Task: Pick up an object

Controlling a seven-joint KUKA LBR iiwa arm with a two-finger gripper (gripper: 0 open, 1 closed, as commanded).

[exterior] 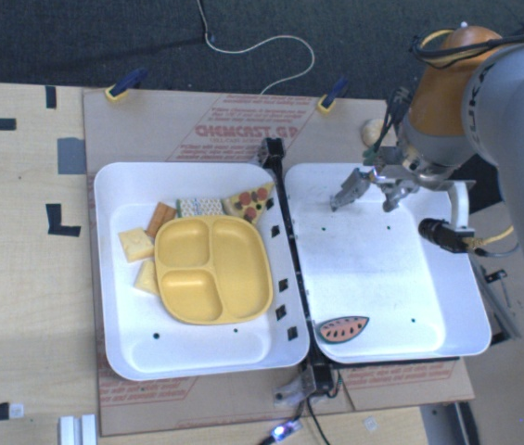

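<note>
My gripper (369,197) hangs over the far part of the right bin (373,258), its two fingers (347,193) spread open with nothing between them. A watermelon slice toy (343,328) lies at the near left corner of the right bin, well away from the gripper. In the left bin (118,248) sits a yellow divided plate (213,269). Around its far and left sides lie small food toys: a cracker (136,244), a brown piece (159,218) and a pizza slice (250,200).
The grey arm with its orange band (447,91) reaches in from the upper right. A black divider (285,248) runs between the bins. A white cable (252,49) loops on the dark surface behind the cardboard. Blue-yellow clamps (125,84) hold the board's far corners.
</note>
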